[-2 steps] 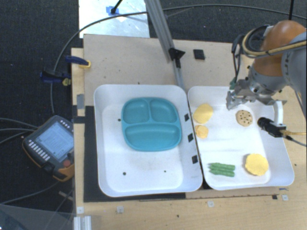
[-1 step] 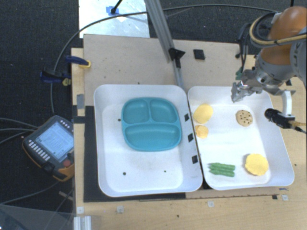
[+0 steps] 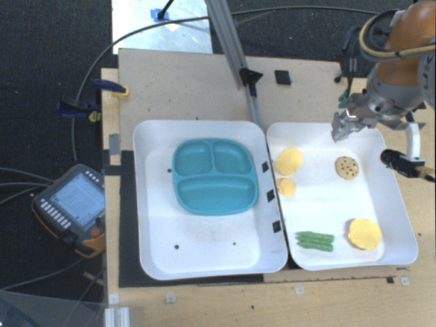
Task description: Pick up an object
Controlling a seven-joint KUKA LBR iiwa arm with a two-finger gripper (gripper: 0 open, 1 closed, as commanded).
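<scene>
Gripper (image 3: 343, 129) over top edge of rt bin (image 3: 392, 203), finger state can't tell, w/ cookie (image 3: 347, 167) just below it, two yellow pieces (image 3: 288, 161) (image 3: 364, 233) + green beans (image 3: 315, 240) in same bin, blue plate (image 3: 214, 176) in left bin (image 3: 153, 203) on bench (image 3: 184, 87).

arm (image 3: 402, 39): cut off by the right and top edges, only the wrist end in view
gripper (image 3: 343, 129): small and dark, finger gap too small to tell
handheld controller (image 3: 71, 210): screen text too blurred to read
metal pole (image 3: 228, 36): runs out past the top edge
cables (image 3: 41, 176): run off the left edge
</scene>
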